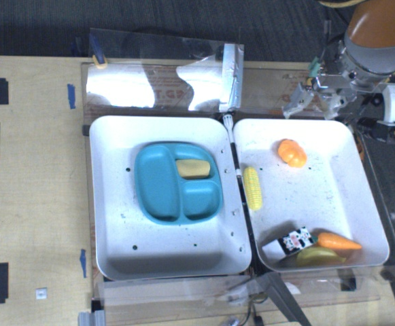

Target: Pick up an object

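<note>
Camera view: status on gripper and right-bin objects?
Gripper above right bin's far rim, nothing between fingers. Orange, corn, carrot lying untouched in bin. Nothing blocking the orange.

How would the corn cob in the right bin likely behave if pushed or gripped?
The corn cob looks long and rounded, so a sideways push would probably roll it. Its bumpy surface may help grip. It lies beside the bin wall, which could crowd a grasp.

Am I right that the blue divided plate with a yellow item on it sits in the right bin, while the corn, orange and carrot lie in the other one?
Not quite. The camera view shows the blue divided plate, with the yellow item on it, in the left bin, not the right. The corn, orange and carrot lie in the right bin.
</note>
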`<state>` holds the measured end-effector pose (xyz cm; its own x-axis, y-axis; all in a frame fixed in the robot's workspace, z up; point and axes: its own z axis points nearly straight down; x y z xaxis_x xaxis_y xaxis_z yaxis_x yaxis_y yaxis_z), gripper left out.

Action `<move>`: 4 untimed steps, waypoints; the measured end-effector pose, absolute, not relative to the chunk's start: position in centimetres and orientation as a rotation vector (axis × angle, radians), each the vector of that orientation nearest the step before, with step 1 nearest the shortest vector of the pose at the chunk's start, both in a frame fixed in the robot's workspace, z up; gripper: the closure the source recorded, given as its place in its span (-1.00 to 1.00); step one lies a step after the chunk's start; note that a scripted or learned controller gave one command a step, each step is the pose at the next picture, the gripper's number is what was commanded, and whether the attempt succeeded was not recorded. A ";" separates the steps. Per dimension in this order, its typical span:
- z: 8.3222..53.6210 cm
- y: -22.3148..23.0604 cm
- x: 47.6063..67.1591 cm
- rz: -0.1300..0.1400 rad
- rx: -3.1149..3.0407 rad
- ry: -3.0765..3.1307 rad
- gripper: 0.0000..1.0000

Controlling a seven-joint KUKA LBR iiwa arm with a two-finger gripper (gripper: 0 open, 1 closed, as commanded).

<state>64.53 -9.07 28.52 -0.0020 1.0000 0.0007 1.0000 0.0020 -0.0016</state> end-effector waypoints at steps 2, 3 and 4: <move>8.7 -15.0 64.5 -0.004 -2.141 -2.304 -1.00; 9.8 -15.0 64.6 -0.006 -2.144 -2.303 1.00; 19.7 -10.0 61.1 -0.011 -2.101 -2.347 1.00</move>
